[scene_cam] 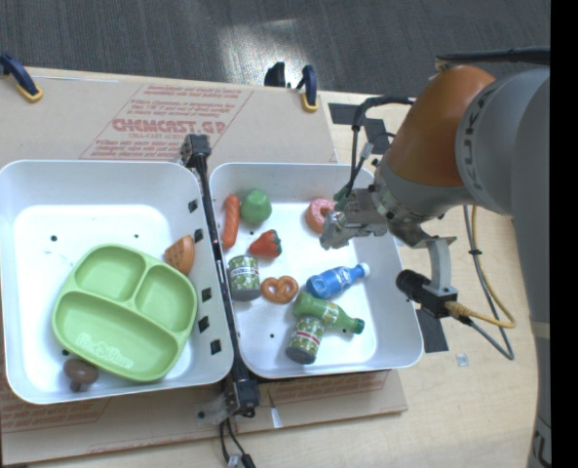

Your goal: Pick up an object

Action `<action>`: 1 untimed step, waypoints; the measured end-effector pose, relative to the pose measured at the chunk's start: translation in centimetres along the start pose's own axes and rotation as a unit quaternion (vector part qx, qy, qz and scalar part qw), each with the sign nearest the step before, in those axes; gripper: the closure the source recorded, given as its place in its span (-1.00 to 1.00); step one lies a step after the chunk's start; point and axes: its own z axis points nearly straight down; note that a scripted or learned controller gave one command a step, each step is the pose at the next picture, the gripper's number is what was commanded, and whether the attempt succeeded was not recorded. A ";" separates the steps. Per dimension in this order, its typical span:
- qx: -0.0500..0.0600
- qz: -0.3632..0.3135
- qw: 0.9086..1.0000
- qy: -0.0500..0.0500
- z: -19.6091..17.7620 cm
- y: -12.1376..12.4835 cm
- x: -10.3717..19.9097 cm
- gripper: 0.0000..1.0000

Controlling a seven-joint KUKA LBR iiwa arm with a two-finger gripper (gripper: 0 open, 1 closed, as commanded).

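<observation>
The pick looks barely begun: the claw (333, 230) hangs at the right bin's (405, 344) far right edge beside the pink plastic doughnut (315, 213), its grip impossible to judge.

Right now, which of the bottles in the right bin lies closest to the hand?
The blue bottle, white cap pointing toward the hand, lies just below it. The green bottle lies farther down.
</observation>
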 end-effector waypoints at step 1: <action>0.001 0.000 1.000 0.000 0.1 0.0 0.0 -1.00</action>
